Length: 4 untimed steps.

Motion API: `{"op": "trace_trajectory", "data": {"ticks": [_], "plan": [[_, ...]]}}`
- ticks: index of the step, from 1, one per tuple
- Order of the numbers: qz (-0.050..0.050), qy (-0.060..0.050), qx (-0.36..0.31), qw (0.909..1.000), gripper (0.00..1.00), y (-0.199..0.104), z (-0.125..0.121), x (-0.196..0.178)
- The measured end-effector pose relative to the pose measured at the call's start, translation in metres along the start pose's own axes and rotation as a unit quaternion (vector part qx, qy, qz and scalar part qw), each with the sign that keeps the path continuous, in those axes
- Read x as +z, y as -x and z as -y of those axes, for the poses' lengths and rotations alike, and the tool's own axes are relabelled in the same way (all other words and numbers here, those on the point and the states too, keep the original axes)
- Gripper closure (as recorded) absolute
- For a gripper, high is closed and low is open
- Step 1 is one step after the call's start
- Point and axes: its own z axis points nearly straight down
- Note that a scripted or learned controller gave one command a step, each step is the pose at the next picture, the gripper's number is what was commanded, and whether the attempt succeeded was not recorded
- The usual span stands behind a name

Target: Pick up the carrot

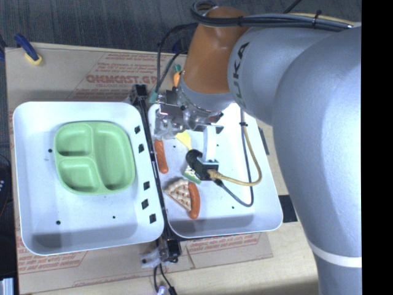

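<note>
A small orange piece with a green tip [177, 76], likely the carrot, peeks out at the far edge of the right bin [264, 211]. It is mostly hidden behind the arm's orange band. My gripper [164, 125] hangs low over the right bin's far left part, close to the divider between the bins. Just in front of it lies an orange-red elongated piece [161, 156], lengthwise along the bin's left wall. The gripper's metal body hides what is under it.
The right bin also holds a yellow piece [183, 141], a pizza slice [179, 192], a second orange-red stick [194, 201] and a small green item [193, 176]. A black and yellow cable [236, 181] loops over the bin. A green divided plate [95, 157] sits in the left bin [37, 226].
</note>
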Motion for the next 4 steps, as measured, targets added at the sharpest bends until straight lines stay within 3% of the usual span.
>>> {"op": "trace_trajectory", "data": {"ticks": [1, 2, 3, 4], "plan": [[0.000, 0.000, -0.091, 0.9958, 1.00, 0.087, 0.012, 0.008], [-0.001, 0.000, 0.002, 1.0000, 1.00, 0.077, 0.081, -0.035], [-0.001, 0.001, -0.041, 0.9992, 1.00, 0.140, 0.073, -0.031], [0.000, 0.003, -0.082, 0.9966, 1.00, 0.230, 0.069, -0.078]]}}
